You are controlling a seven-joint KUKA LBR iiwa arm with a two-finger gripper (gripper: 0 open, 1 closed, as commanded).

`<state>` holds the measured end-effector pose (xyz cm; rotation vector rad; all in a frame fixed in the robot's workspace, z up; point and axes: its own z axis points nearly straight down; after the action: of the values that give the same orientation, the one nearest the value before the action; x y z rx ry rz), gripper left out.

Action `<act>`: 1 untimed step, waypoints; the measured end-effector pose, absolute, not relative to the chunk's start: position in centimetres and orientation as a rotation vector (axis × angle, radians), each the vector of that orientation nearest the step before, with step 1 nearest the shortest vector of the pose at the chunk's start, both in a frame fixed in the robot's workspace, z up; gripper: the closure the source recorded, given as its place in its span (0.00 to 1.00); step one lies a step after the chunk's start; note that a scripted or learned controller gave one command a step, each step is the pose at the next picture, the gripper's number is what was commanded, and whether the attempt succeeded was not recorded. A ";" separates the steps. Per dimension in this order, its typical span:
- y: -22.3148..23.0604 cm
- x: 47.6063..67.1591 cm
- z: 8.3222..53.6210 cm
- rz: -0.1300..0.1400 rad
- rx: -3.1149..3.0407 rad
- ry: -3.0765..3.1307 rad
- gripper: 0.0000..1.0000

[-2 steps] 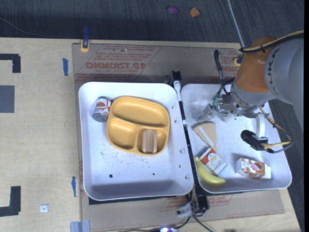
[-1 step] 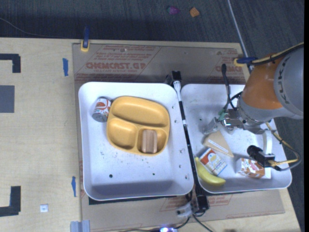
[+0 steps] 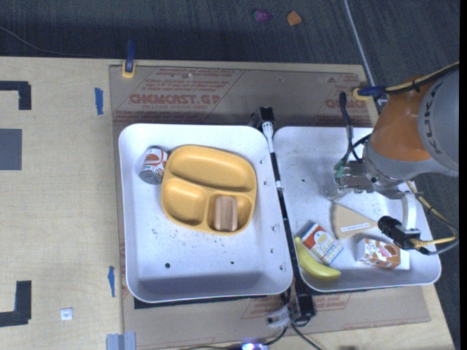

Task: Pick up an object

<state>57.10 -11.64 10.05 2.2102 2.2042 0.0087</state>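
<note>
Room: a dark grey carpeted floor [image 3: 182,13] runs along the top, with a small purple scrap [image 3: 260,15] and a small orange scrap [image 3: 293,18] lying on it.
Bench: the pale wooden bench top [image 3: 51,217] is marked with a black tape corner [image 3: 24,97] and short blue tape strips [image 3: 98,101].
Board: a brown board with red print [image 3: 182,93] lies on the bench top under both bins. A blue-and-yellow clamp [image 3: 129,60] sits at its far left corner.
Left bin: the shallow white left bin [image 3: 204,265] holds a yellow three-compartment plastic tray [image 3: 208,168]. A tan rectangular block [image 3: 225,213] lies in the tray's near right compartment. A crushed red-and-white can [image 3: 152,165] lies just beside the tray's far left edge.
Right bin: the shallow white right bin [image 3: 306,166] has its things gathered along the near side.
Objects to pick: a yellow banana [image 3: 317,266] lies in the near left corner, with a small white-and-orange carton [image 3: 322,243] touching it. A flat tan wedge-shaped piece [image 3: 350,216] lies toward the middle, and an orange-and-white packet [image 3: 381,254] lies near the right wall.
Arm: the grey arm with an orange band [image 3: 398,130] reaches in over the right bin.
Gripper: the two-finger gripper [image 3: 357,184] hangs just past the wedge's far edge. Whether it is parted or closed cannot be told, and nothing is seen held in it.
</note>
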 end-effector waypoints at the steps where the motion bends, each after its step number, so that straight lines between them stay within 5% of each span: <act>1: -11.6 57.1 10.0 0.008 2.210 2.205 0.00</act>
<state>57.08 -11.63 10.03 2.2103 2.2048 0.0084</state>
